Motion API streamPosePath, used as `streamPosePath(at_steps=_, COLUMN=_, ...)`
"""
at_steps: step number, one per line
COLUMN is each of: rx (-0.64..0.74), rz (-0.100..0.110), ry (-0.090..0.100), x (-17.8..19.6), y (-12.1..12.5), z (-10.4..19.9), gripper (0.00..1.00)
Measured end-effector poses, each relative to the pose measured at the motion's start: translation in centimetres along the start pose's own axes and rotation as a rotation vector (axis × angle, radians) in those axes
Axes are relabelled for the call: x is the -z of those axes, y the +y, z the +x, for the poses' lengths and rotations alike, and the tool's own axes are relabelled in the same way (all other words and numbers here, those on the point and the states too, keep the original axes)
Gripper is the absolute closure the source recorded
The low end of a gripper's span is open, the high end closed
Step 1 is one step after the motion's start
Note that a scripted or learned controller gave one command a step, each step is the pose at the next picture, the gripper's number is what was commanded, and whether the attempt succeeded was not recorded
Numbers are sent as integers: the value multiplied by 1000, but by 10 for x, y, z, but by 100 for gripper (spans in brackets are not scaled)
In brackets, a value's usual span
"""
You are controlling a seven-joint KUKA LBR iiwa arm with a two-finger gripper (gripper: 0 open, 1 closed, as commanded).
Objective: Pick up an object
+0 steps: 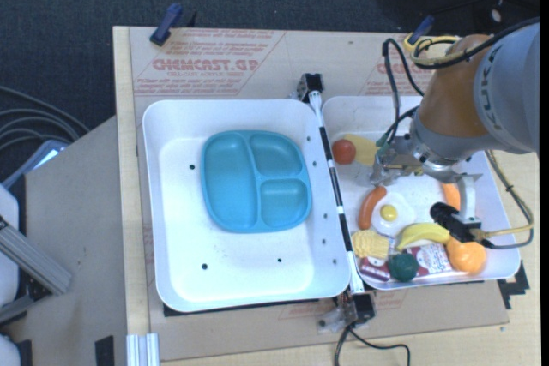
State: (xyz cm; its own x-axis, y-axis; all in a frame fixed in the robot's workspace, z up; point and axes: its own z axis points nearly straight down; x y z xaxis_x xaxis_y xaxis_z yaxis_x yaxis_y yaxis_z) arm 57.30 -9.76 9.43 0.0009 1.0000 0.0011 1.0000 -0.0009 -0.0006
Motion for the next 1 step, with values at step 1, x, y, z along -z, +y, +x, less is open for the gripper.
streamPosePath(at_steps=1, rx=0, rz=0, ry=0, x=0, y=0, z=0, gripper=0)
